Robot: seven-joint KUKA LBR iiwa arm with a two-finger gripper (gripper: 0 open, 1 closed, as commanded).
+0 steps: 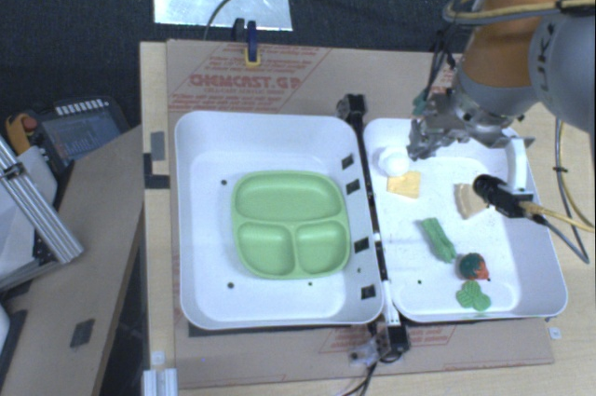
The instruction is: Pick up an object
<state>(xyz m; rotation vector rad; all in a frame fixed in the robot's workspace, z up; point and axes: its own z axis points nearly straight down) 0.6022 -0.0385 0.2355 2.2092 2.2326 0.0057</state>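
1. Arm (521, 21): cut off by the right and top edges.
2. Gripper (416, 145): fingertips too small and dark to resolve.
3. Tan piece (468, 200): partly hidden behind a black part.

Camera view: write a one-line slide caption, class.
Gripper hovers by a white ball in the right bin; a green tray fills the left bin.

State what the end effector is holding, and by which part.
It cannot be told. The end effector hangs low over the far end of the right bin, just above the white ball, but no object shows between its tips.
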